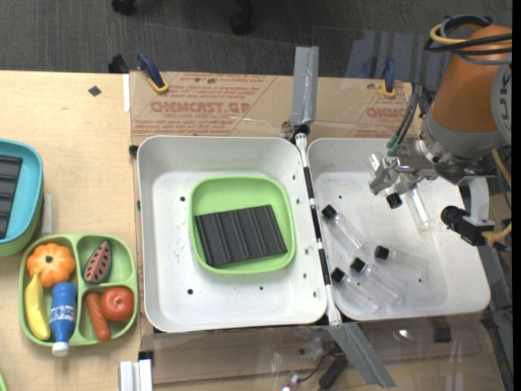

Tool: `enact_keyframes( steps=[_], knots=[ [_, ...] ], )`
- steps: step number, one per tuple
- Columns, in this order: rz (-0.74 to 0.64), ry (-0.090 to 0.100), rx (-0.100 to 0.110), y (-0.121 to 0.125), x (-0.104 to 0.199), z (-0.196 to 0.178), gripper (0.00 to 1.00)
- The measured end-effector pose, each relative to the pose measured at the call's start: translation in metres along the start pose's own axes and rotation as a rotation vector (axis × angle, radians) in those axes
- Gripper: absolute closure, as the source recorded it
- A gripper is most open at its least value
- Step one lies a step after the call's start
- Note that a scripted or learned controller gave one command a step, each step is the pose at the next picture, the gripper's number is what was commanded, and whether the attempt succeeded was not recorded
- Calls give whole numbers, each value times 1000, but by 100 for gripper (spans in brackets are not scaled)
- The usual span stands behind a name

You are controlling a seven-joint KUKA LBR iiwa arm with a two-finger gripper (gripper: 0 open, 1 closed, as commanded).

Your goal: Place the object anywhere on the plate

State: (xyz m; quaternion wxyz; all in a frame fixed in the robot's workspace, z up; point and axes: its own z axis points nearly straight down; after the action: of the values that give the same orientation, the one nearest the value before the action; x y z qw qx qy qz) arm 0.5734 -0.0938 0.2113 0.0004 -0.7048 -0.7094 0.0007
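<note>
Pincer sits over the right bin; whether it is open or closed cannot be told. Clear vials lie on that bin's floor. Green plate, left bin, carries a dark ridged slab.

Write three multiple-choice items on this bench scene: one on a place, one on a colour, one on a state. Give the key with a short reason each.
1. Where does the green plate sit?
A. in the left bin
B. in the right bin
C. on the wooden bench

2. What colour is the ridged pad on the plate?
A. white
B. dark grey
C. orange

3. How do the clear vials with black caps lie?
A. stacked on the plate
B. scattered on the floor of the right bin
C. standing in a rack

Key: 1 A, the plate is inside the left bin. 2 B, the pad looks dark grey. 3 B, the vials lie loose in the right bin.
</note>
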Motion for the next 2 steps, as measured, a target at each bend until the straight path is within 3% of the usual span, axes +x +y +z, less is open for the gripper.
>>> enact_keyframes(
  steps=[1, 2],
  knots=[
    [0, 0, 0, 0, 0, 0, 0],
    [159, -1, 2, -51, 16, -50, 0]
  ],
)
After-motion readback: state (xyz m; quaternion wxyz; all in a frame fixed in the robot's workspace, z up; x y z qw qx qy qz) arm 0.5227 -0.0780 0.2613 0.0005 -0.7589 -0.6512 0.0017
